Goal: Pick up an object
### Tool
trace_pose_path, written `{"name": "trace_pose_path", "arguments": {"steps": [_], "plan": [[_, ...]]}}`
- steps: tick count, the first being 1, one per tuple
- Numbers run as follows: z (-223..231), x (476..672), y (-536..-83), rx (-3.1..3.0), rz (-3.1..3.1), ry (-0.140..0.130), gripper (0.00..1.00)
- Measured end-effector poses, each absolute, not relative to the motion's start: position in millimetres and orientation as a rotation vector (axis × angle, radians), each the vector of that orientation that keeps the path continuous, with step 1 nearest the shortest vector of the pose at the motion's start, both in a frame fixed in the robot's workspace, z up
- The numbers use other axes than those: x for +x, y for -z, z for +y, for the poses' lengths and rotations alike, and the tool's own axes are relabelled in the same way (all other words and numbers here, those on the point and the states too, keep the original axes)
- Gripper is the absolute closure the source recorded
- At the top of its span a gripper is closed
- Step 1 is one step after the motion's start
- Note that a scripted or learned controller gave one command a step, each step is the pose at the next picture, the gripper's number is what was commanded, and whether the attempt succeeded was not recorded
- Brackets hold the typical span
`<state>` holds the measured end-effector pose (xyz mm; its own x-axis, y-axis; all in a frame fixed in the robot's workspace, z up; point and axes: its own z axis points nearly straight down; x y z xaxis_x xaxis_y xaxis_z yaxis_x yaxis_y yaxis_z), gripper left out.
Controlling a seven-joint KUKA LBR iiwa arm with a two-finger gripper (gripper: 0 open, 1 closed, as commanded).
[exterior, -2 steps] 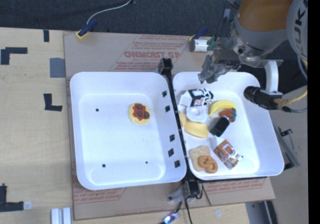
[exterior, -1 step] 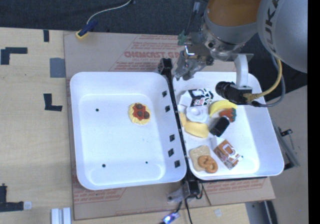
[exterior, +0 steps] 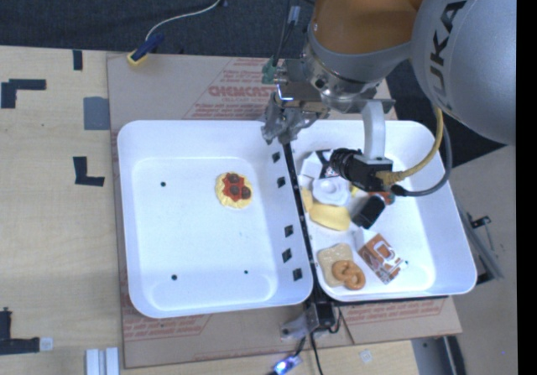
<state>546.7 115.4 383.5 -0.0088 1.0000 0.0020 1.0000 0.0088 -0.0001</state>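
Jaws (exterior: 281, 123): over the far end of the divider between the bins; opening cannot be told, nothing seen held. Nearest objects: right bin (exterior: 436, 222) cluster, cheese wedge (exterior: 329, 216), toward the near-right.

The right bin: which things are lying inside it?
In the right bin lie a pretzel, a brown packet, a yellow piece and a white one. The gripper and wrist cover the bin's far part.
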Motion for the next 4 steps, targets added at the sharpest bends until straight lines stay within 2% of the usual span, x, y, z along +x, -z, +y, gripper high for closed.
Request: {"name": "trace_pose_path", "arguments": {"steps": [1, 2, 3, 4], "plan": [[180.7, 533.5, -380.4, -2.210, -2.229, -0.001, 1.00], [208.3, 530.1, -465.7, -2.216, -2.230, 0.011, 1.00], [212.3, 529.9, -539.5, -2.219, -2.227, 0.011, 1.00], [234.0, 539.2, -441.3, -2.216, -2.222, -0.014, 1.00]]}}
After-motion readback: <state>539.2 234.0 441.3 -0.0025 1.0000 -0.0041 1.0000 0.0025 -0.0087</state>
